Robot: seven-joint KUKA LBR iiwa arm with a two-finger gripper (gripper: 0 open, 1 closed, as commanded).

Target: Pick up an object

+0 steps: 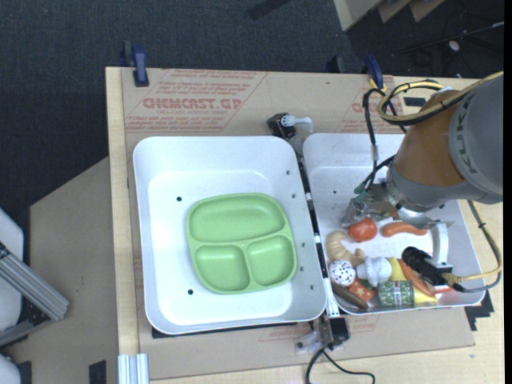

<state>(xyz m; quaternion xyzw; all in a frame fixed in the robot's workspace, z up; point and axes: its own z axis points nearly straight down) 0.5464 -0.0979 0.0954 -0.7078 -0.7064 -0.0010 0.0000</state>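
Leftward, green tray [240, 242] sits alone in left bin [160, 174], right bin [336, 154] crowds tomato [363, 230] beside toys under gripper [370, 206], jaw state I cannot tell, so clutter could spoil the grab.

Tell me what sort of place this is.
Likely a robotics lab test bench: a grey and orange arm reaches over two white bins, a green divided tray in one, small toys piled in the other.

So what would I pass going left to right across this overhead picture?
Left bin → green divided tray → right bin → small toys, among them a red tomato → the robot arm.
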